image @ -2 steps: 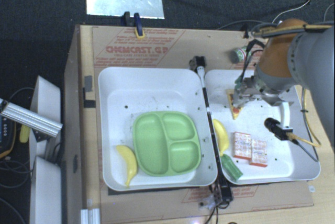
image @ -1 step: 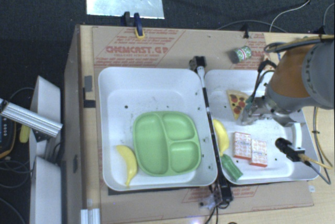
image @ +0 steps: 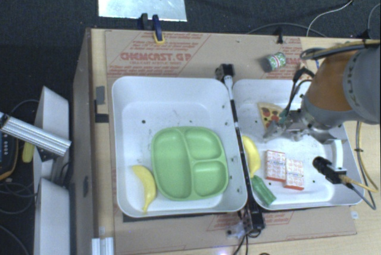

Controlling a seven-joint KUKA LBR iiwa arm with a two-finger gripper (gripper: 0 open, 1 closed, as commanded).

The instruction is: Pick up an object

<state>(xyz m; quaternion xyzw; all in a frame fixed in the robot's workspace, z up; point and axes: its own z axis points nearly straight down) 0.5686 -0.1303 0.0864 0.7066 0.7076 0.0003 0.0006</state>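
My gripper (image: pixel 278 127) hangs low in the right bin (image: pixel 333 197), reaching in from the right. It sits right at the lower end of a pizza slice toy (image: pixel 268 111) and covers part of it. I cannot tell whether it touches the slice. Just below the gripper lie two white and red printed packets (image: pixel 284 169), side by side. A yellow fruit (image: pixel 252 155) rests against the bin's left wall, and a green block (image: pixel 262 190) lies in the front left corner.
The left bin (image: pixel 137 96) holds a green divided plate (image: pixel 189 162) and a banana (image: pixel 144 186) at its front left. A small green can (image: pixel 275 61) lies on the cardboard behind the right bin. The divider between the bins (image: pixel 235 128) runs close to the yellow fruit.
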